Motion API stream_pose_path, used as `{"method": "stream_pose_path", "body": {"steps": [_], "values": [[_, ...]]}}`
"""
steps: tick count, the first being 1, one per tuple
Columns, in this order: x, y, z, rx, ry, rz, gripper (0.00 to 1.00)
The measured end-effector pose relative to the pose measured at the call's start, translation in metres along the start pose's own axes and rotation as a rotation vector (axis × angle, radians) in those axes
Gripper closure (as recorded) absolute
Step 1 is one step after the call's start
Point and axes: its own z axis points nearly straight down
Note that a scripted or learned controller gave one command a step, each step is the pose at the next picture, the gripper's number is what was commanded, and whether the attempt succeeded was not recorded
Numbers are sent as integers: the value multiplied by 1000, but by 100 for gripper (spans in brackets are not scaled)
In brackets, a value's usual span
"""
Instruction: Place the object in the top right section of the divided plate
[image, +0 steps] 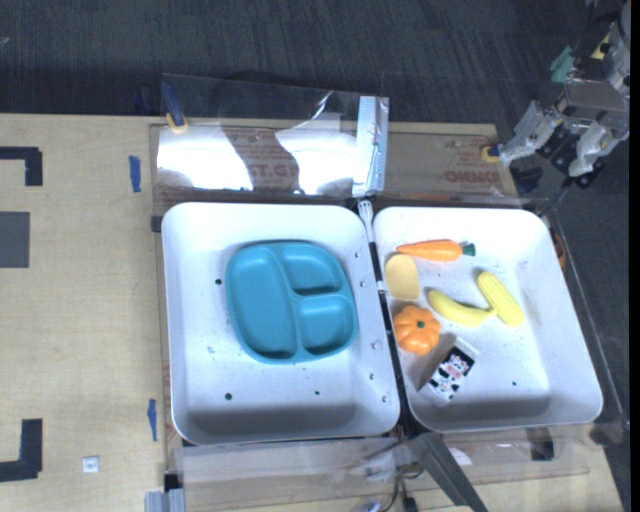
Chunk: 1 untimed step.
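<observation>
A blue divided plate (290, 298) lies in the left white bin (190, 400), with one large section on its left and two smaller ones on its right. All three sections are bare. The right bin (560, 390) holds an orange carrot (432, 250), a pale yellow fruit (402, 277), a banana (458, 307), a yellow corn cob (499, 298), a small orange pumpkin (417, 329) and a black-and-white carton (451, 371). My gripper (555, 140) hangs beyond the right bin's far right corner, off the bins and well away from every object.
A clear plastic sheet (270, 150) with bright glare stands behind the left bin. A metal divider (378, 300) runs between the two bins. Wooden bench top (70, 330) spreads to the left.
</observation>
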Motion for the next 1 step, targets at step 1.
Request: {"method": "stream_pose_path", "body": {"steps": [1], "values": [[-60,6,4,-1,-1,-125,0]]}}
